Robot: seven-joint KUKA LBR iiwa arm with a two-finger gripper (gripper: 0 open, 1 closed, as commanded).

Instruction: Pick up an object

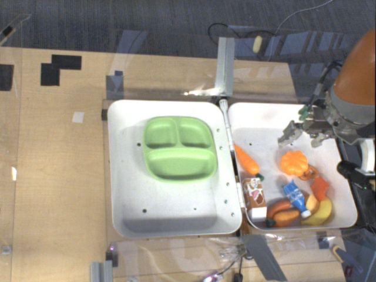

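Note:
The right bin (258, 119) holds several toy foods along its lower half. Among them are an orange pumpkin-like piece (294, 163), a carrot (247, 160), a small printed carton (254, 191), a blue bottle (295, 195), a hot dog (284, 212), a banana (321, 211) and a red piece (319, 187). My gripper (303, 136) hangs over the upper right part of this bin, just above the pumpkin piece. Its fingers are spread apart, with nothing between them.
The left bin (126, 204) contains a green divided plate (179, 147). A metal divider post (225, 63) stands behind the seam between the bins. The arm's grey and orange body (358, 87) covers the right bin's far right corner.

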